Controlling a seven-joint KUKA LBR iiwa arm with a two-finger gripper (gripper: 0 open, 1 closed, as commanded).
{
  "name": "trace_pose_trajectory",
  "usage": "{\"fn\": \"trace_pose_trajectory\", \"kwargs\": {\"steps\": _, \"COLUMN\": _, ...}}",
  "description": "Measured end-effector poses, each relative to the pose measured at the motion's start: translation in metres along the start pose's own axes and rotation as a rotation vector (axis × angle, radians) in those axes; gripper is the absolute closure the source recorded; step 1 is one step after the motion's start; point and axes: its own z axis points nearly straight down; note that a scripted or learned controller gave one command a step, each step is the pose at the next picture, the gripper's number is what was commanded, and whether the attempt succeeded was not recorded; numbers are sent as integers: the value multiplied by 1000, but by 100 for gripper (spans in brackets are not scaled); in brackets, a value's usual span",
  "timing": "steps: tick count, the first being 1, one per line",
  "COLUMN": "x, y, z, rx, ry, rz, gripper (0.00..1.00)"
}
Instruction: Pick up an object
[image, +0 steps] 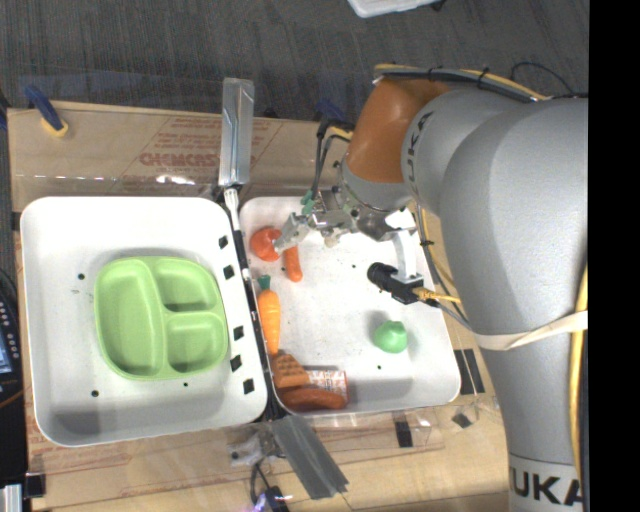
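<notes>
Left bin (60, 330) held a green divided plate (160, 317). Right bin (430, 385) held a tomato (264, 243), carrot (269, 318), green ball (391, 336) and a snack wrapper (326, 380). Hand (296, 228) was at its upper left, just beside the tomato; grip state couldn't be told. Cardboard covered the tabletop (150, 150).

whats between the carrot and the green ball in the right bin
Bare white bin floor lies between the carrot and the green ball, seen in the camera view.
</notes>
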Motion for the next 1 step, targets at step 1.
{"fn": "trace_pose_trajectory", "kwargs": {"steps": 1, "x": -24, "y": 6, "z": -23, "rx": -7, "ry": -3, "rz": 59, "gripper": 0}}
